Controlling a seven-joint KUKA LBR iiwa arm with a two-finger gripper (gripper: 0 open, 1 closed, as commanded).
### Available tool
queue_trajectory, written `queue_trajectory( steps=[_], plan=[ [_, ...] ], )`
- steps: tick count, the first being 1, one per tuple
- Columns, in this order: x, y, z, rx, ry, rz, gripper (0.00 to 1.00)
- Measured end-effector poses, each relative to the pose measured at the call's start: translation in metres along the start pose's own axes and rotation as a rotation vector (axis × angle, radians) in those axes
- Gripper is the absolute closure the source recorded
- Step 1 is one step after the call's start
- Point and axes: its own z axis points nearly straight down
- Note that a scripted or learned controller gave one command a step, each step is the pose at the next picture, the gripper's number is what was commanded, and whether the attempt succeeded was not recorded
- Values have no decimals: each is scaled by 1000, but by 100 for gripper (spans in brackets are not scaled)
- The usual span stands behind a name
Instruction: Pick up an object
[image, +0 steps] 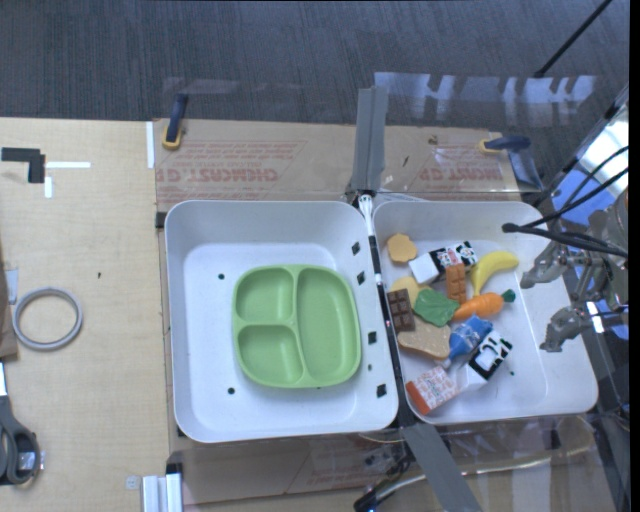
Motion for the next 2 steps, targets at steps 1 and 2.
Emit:
queue_trajectory(
  steps=[1, 2],
  plan=[
    [-63, -54, 54, 0, 0, 22, 0],
    [-107, -46, 165, 0, 0, 296, 0]
  ],
)
